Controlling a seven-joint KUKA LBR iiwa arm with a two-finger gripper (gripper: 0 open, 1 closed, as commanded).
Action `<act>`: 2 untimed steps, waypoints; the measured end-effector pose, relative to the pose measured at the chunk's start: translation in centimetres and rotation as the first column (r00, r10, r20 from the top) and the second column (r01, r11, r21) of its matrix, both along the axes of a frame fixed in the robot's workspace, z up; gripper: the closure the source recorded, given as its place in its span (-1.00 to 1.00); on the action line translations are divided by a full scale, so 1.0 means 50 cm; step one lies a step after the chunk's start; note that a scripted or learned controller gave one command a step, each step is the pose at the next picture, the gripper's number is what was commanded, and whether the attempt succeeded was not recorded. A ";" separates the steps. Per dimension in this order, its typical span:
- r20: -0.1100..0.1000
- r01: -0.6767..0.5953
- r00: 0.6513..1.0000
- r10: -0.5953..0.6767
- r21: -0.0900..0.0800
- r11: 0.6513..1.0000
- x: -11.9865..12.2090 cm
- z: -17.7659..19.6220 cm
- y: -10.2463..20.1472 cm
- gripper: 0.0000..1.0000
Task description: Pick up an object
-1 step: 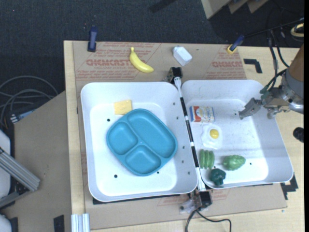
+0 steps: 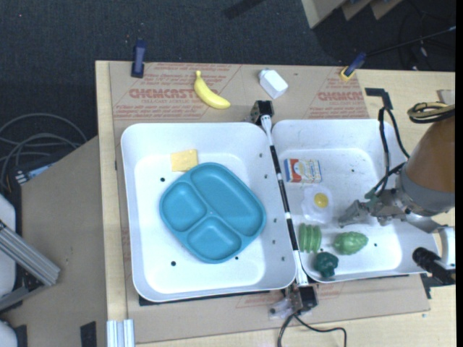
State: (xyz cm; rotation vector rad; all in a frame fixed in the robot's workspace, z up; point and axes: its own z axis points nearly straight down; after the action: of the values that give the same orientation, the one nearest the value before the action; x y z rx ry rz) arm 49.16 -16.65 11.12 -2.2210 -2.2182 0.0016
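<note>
Table (image 2: 108,194): cardboard-topped, carries two white bins side by side.
Left bin (image 2: 137,215): holds blue divided plate (image 2: 210,210) at centre; yellow sponge-like square (image 2: 184,160) just beside plate's far edge.
Right bin (image 2: 340,139): holds small carton (image 2: 302,170) near far-left corner, pale yellow item (image 2: 319,200) mid-bin, and three green items.
Green items: ribbed one (image 2: 310,238) at left wall; light green one (image 2: 351,243) beside it; dark one (image 2: 325,264) at near edge.
Arm (image 2: 430,168): enters from right.
Hand (image 2: 357,213): low over right bin, just above light green item; grip state cannot be told.
Banana (image 2: 209,93): on table's far edge, outside bins.
</note>
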 end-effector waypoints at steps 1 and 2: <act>0.000 -0.002 1.000 0.002 0.001 1.000 -0.026 -0.005 0.107 -1.00; 0.004 -0.002 1.000 0.002 -0.002 1.000 0.071 -0.054 0.132 -1.00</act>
State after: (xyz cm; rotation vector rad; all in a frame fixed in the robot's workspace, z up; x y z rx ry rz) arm 52.70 -10.03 8.43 -2.2210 -2.2236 -0.0007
